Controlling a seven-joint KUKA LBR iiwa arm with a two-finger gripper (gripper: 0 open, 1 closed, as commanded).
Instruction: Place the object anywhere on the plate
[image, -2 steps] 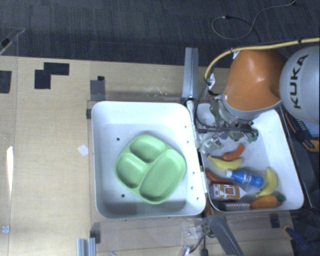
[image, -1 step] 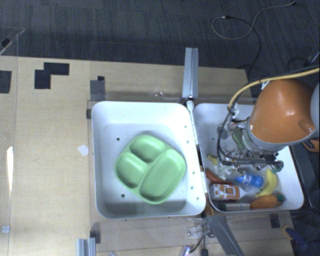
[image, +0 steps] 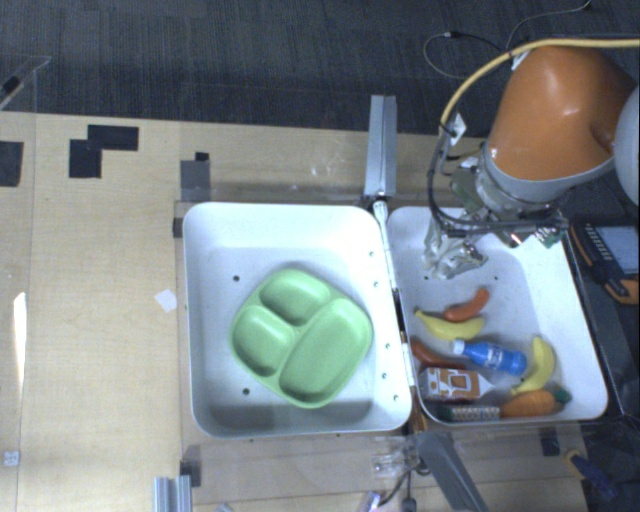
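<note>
Arm (image: 560, 110) cut off by the picture's top and right edges, gripper (image: 452, 258) fingers blurred and too small to read, carton (image: 452, 384) label illegible at the right bin's (image: 590, 330) front edge, carrot (image: 530, 403) partly hidden behind that rim.

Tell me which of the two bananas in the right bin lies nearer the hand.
The banana under the orange sausage-like piece, just below the hand. The other banana curves by the blue bottle, farther down.
</note>
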